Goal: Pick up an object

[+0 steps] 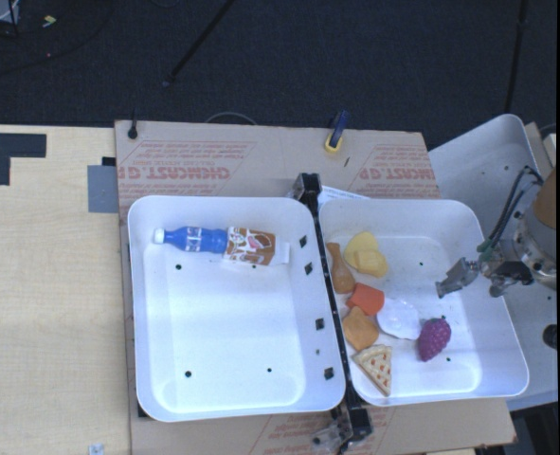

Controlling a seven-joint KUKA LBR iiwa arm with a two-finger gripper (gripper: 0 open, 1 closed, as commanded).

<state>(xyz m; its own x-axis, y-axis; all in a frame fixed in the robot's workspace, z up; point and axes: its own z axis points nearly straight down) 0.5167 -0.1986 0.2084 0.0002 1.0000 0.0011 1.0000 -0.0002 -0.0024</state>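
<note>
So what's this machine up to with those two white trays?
A robot arm reaches in from the right, its gripper open over the right bin and holding nothing. Its job is to pick something up. That bin holds a purple grape bunch, a yellow piece, an orange piece and a waffle wedge. The left bin has a bottle lying on its side.

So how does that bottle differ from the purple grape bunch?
The bottle lies alone in the left bin, on its side near the far wall; the purple grape bunch sits in the right bin among other toy foods. The bottle is long, blue and white with a brown label; the grapes are short, lumpy and one colour. Both rest untouched by the gripper.
</note>
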